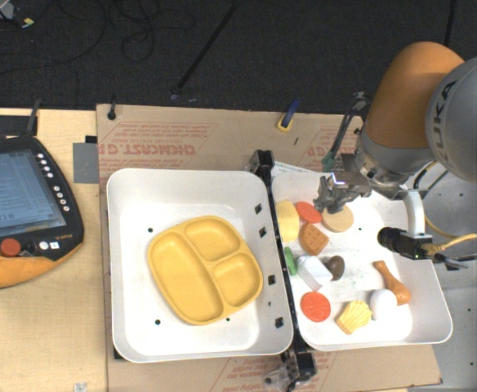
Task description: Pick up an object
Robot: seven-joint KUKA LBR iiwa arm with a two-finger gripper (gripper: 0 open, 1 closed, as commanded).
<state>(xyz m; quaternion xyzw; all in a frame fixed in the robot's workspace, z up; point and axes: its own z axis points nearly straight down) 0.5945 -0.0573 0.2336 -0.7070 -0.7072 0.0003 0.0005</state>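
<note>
The tan disc [337, 218] lies in the right bin [434, 321] near its far edge, just beside the orange-red piece [308, 211] and the waffle-brown chunk [313, 238]; it looks like the chosen object, though that is a guess. The gripper [334, 193] hangs directly over it, and whether it touches the disc cannot be told. Nothing sits between the fingers, so the pick is not yet made; closing and lifting remain. The yellow divided tray [204, 268] rests alone in the left bin [132, 219].
</note>
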